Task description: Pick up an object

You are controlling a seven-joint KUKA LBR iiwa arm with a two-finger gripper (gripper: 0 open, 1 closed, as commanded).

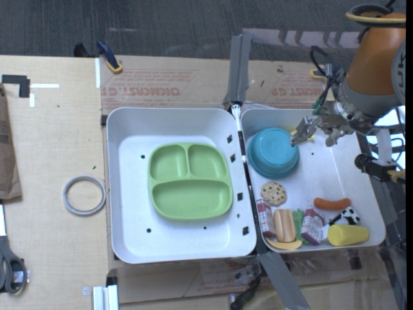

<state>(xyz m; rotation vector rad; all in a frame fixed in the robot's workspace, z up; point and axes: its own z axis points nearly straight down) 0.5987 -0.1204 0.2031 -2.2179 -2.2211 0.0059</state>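
Observation:
My gripper (316, 135) hangs over the back of the right bin (335, 166), just right of a blue bowl (274, 152). Its fingers stand open with nothing between them, the left fingertip (301, 134) close to the bowl's rim. Along the bin's front lie a cookie (273, 192), a red sausage (332, 203), a yellow block (348, 235), a bread roll (283, 225), a banana (282, 243), a small packet (314, 226) and a black-and-white toy (348, 216). A green divided plate (190, 179) lies in the left bin (122, 173).
A tape ring (84, 194) lies on the bench left of the bins, with scissors (10, 273) at the front left corner and a brown bag (8, 147) at the left edge. A blue clamp (110, 55) sits at the back. A grey post (237, 70) rises between the bins.

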